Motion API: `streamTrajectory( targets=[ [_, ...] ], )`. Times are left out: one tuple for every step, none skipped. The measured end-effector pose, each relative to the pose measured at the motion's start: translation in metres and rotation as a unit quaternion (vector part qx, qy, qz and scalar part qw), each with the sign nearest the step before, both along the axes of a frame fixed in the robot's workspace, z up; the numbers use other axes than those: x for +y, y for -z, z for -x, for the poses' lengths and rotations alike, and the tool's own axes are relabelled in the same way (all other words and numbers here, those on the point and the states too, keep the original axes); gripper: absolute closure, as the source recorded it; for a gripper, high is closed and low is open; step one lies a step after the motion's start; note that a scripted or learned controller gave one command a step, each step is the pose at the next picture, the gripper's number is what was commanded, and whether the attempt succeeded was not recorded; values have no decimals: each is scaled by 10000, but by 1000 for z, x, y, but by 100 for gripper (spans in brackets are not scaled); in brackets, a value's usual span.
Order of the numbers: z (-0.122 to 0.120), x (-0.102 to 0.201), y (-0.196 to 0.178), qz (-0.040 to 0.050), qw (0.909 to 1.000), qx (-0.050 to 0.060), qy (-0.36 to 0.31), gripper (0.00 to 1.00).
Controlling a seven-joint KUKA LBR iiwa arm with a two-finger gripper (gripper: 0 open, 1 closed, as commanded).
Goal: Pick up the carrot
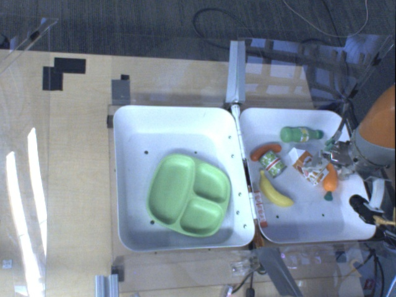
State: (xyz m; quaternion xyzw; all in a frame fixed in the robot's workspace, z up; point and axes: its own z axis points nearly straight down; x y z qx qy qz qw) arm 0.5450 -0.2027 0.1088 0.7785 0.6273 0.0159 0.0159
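The carrot point(331, 179) is a short orange piece with a dark green end. It lies near the right wall of the right bin point(309, 228), with the green end pointing toward the front. My gripper point(336, 158) reaches in from the right and sits right over the carrot's upper end. Its metal parts hide where it meets the carrot. The arm's orange band point(378, 125) is at the right edge.
An orange-and-white packet point(307, 166) lies just left of the carrot. The same bin holds a banana point(275, 192), a small can point(271, 163), a red sausage point(265, 150) and a green bottle point(299, 134). A green divided plate point(189, 194) lies in the left bin point(133, 166).
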Motion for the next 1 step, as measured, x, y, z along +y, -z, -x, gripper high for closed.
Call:
streamTrajectory(
  targets=[
    [2, 1, 0, 86, 9980, -53, -632, 0]
  ],
)
